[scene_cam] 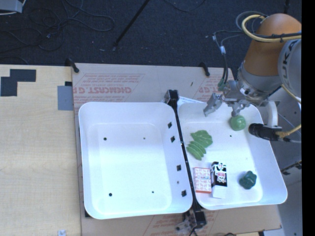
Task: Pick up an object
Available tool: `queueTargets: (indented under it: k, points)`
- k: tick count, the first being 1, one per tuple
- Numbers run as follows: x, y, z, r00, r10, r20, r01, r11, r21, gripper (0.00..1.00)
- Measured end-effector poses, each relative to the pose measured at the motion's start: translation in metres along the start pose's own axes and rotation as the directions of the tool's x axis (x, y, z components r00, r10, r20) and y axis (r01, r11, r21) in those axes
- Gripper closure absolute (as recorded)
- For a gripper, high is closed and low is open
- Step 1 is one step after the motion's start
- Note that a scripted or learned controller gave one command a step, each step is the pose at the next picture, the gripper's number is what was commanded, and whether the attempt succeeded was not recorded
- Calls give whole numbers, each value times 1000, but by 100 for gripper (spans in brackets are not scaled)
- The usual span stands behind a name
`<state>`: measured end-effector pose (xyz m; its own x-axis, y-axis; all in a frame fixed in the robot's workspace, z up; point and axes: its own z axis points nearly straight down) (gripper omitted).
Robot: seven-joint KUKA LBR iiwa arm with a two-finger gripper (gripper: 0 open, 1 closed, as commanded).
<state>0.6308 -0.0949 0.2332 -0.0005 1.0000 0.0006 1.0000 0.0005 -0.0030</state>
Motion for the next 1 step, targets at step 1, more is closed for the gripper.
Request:
queueTargets:
  k: [1]
  points:
    - [10,-13,151,1000,2,-1,-2,1000,1,0]
